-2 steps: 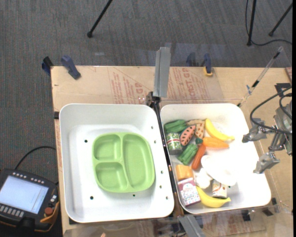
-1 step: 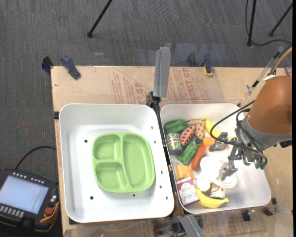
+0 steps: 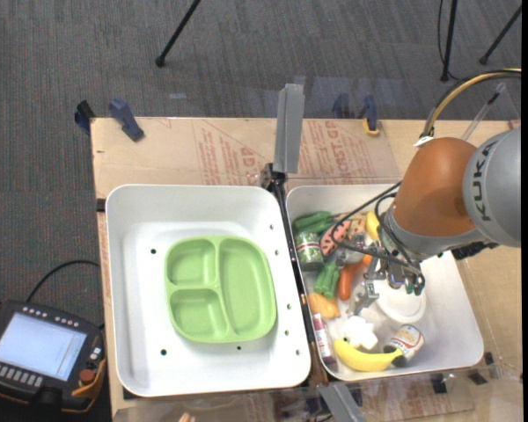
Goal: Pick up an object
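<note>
The right bin (image 3: 462, 323) holds a heap of toy food. My gripper (image 3: 370, 294) hangs low over the middle of that heap, under the orange wrist band (image 3: 436, 196). It is just right of an orange carrot (image 3: 347, 281) and a green vegetable (image 3: 326, 280), and beside a white cup (image 3: 403, 303). A yellow banana (image 3: 366, 357) lies near the front wall with a white lump (image 3: 355, 331) above it and a small can (image 3: 408, 339) to its right. I see nothing held in the gripper.
The left bin (image 3: 132, 236) carries a green divided plate (image 3: 220, 288). In the right bin's far-left part are a green can (image 3: 308, 250), a green pepper (image 3: 311, 222) and a pink slice (image 3: 339, 234). A slim tube (image 3: 321, 334) lies along the left wall.
</note>
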Robot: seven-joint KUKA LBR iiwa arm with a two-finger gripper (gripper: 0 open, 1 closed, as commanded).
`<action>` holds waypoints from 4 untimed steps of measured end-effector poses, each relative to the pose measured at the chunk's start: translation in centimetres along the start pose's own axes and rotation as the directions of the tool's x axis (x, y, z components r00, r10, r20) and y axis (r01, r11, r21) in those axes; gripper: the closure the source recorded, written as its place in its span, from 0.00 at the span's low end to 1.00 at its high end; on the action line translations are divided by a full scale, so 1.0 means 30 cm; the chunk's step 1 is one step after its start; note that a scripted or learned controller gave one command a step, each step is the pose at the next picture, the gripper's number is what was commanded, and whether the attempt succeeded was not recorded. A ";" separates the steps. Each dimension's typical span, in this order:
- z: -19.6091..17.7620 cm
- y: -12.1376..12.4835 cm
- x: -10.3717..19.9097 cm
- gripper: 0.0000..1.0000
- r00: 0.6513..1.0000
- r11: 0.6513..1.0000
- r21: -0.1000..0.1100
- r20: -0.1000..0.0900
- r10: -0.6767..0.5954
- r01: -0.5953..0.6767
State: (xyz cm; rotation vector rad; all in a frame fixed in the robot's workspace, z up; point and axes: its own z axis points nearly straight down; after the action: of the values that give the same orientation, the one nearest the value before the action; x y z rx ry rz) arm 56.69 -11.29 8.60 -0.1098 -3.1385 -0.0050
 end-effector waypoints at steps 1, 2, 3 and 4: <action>-0.037 0.003 -0.005 1.00 1.000 1.000 0.001 0.004 -0.006 0.006; -0.352 0.173 0.183 1.00 0.998 0.998 0.001 0.011 0.066 -0.066; -0.334 0.245 0.322 1.00 0.904 0.904 0.001 -0.002 -0.428 0.428; -0.001 0.077 0.208 1.00 0.953 0.953 0.001 -0.001 -0.303 0.303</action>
State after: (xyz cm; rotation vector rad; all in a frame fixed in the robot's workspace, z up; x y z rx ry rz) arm 50.62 -8.56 8.63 0.3722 -3.1180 -0.0034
